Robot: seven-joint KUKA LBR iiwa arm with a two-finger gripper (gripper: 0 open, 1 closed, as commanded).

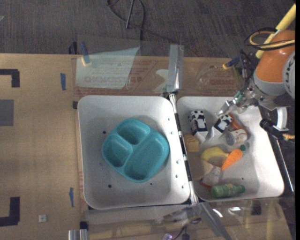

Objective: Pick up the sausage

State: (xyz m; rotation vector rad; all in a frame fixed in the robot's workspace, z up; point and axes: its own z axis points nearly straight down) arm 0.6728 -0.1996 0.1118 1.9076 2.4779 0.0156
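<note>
A robotics lab: a plywood tabletop (37, 154) marked with black squares and blue tape (63, 80), two white bins (89, 187) fixed side by side, clear plastic guards (110, 68), loose cables (129, 14) on grey carpet (47, 23).

No lettering can be made out. The clear sheet (108, 69) taped to the worktop (37, 140) carries faint reddish print, and the small bottle (227, 190) a label, both too blurred to read.

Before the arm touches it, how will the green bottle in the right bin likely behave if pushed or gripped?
The green bottle lies on its side, so it would probably roll if nudged. It looks like smooth, rigid plastic, likely light and a bit slippery.
</note>
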